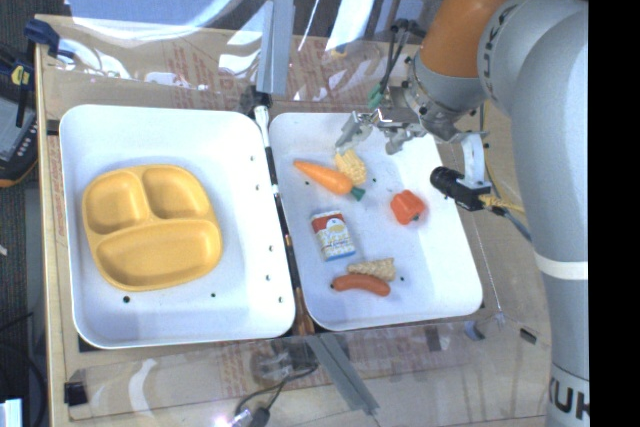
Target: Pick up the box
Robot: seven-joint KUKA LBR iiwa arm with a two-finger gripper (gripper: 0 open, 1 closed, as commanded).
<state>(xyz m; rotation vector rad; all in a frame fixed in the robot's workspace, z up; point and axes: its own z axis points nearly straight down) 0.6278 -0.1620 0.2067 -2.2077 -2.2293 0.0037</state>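
Camera view: grey arm w/ orange band reaches in from the right; its two-finger metal gripper hangs over the far end of the right shallow white bin, fingers spread apart w/ nothing between them.

The small upright box w/ red-and-white label stands near the middle of the right bin — well apart from the gripper, untouched. Just beyond it lies an orange toy carrot, tip toward the left, touching a yellow corn cob piece that sits right below the fingertips. A red-orange chunk, prob. a toy pepper, lies to the box's right. Nearer the front: a tan waffle-like piece and a brown sausage, side by side.

Left shallow white bin holds a yellow three-compartment plastic tray.
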